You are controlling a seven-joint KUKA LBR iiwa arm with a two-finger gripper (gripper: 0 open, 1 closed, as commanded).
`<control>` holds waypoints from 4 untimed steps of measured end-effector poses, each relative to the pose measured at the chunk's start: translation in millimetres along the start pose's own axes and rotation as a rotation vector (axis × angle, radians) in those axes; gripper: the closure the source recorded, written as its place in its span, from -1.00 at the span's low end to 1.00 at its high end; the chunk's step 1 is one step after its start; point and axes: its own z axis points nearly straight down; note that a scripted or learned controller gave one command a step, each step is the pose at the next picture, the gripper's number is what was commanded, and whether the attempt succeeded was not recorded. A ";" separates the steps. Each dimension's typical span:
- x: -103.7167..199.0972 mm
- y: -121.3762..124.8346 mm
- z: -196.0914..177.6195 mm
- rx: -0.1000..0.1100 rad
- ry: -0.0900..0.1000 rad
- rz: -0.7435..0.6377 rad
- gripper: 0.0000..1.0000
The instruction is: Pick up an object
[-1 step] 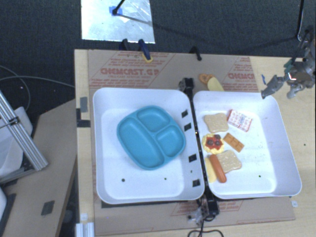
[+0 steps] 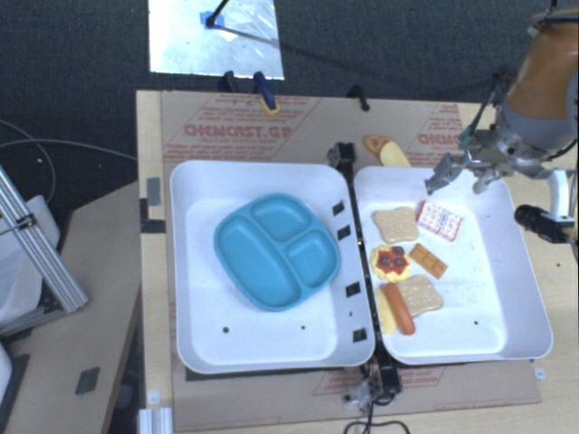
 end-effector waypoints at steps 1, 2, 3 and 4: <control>-3.9 -42.8 99.3 0.009 -0.001 0.011 -1.00; 58.8 -107.2 42.9 -0.001 0.000 0.003 -1.00; 114.2 -123.0 19.1 -0.004 0.000 0.001 -1.00; 110.0 -140.5 47.2 0.001 -0.003 0.010 -1.00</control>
